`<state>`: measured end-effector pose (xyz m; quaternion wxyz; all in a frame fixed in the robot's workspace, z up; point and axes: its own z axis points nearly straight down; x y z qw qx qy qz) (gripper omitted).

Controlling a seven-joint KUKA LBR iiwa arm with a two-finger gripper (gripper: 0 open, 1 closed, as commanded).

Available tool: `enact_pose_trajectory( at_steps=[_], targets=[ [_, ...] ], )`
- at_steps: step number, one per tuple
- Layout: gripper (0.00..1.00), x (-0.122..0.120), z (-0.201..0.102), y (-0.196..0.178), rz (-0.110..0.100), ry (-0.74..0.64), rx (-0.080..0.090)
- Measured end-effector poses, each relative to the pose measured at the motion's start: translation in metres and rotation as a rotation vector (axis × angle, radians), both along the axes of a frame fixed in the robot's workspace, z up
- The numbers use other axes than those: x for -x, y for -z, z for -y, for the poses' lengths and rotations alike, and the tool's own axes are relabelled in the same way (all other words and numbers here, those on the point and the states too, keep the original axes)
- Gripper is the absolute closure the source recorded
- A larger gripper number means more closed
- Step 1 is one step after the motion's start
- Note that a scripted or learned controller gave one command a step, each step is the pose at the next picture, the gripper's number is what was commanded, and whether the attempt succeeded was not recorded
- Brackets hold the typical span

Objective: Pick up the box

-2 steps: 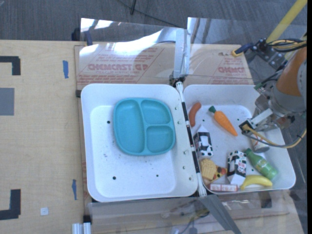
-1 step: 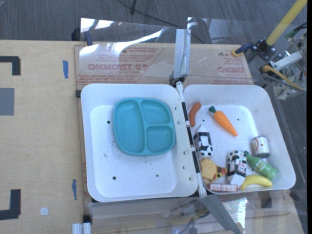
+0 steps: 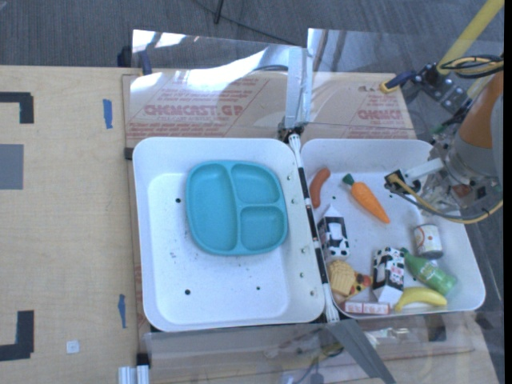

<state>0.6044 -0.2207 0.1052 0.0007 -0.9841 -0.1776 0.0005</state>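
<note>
**Box in right bin, apart from jaws**

Box (image 3: pixel 334 237), black-and-white patterned, stands in right bin (image 3: pixel 474 269) just beside its left wall; well apart from the jaws, with nothing touching its top. Second patterned box (image 3: pixel 390 266) stands nearer the bin's middle, touching green bottle (image 3: pixel 430 273) on its right; yellow banana (image 3: pixel 420 298) lies just below both, near the front wall. Flat pinkish packet (image 3: pixel 364 307) lies along the front wall, beside a yellow knobbly toy (image 3: pixel 342 277); small can (image 3: pixel 427 240) stands upright above the bottle. Carrot (image 3: pixel 368 201) lies tilted in the bin's upper middle; reddish sausage (image 3: pixel 319 186) lies near the upper left corner, close to the divider.

Grey arm (image 3: pixel 490 122) with orange band reaches in from the right; jaws hang over the right bin's upper right part, above the can and right of the carrot; cannot tell whether released or clenched; no object seen between them.

Left bin (image 3: pixel 146 214) holds a teal divided plate (image 3: pixel 237 207), lying flat toward its upper right; both bins rest side by side on the pale wooden worktop (image 3: pixel 64 214).
</note>
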Motion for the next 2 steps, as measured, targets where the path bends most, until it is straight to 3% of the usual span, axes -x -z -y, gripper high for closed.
enact_pose_trajectory(
  at_steps=[1,2],
  targets=[
    [0.00,-0.004,-0.005,-0.002,0.008,-0.006,-0.005],
    [0.00,0.017,0.002,-0.200,0.001,0.093,0.001]
  ],
)
